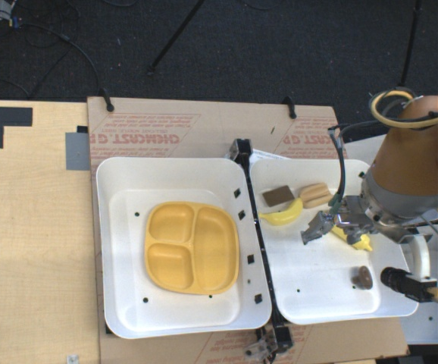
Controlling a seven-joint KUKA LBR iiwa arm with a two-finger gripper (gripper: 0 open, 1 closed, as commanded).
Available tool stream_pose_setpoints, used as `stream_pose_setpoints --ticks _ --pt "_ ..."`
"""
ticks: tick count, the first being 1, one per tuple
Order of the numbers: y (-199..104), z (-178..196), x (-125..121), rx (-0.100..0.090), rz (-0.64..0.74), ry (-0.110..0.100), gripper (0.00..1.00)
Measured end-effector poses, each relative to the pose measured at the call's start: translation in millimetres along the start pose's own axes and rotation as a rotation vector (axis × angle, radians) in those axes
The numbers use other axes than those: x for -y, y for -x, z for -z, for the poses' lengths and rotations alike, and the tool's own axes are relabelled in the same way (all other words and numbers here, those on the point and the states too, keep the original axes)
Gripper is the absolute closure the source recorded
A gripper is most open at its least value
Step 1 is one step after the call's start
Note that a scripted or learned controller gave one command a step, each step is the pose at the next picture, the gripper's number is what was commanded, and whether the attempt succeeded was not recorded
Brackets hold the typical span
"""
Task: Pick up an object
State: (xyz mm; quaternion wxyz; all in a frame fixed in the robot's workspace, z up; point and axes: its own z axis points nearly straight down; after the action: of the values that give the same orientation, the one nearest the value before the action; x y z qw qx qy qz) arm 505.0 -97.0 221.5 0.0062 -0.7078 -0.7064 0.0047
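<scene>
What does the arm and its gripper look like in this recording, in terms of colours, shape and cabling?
The arm is a thick rounded body, orange-brown on top with a grey section beneath. A yellow cable loop sits at its top, and a dark cable runs down its side. The gripper is small, dark grey metal.

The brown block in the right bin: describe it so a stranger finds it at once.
Take the right bin. Near its far left corner lies the brown block, flat, dark and square-edged. The banana curves just in front of it, and the tan piece to its right is paler and rounded.

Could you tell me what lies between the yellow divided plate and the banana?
In the camera view, the bins' adjoining white rims with black clips separate the yellow divided plate and the banana.
</scene>
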Motion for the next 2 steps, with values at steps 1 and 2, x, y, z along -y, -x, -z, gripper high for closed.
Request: stream_pose_setpoints --ticks 1,2 --pt "0.2 6.3 -2.3 0.001 0.002 0.011 0.0" --pt "-1.6 -39.1 -7.7 0.0 0.002 0.007 0.0"
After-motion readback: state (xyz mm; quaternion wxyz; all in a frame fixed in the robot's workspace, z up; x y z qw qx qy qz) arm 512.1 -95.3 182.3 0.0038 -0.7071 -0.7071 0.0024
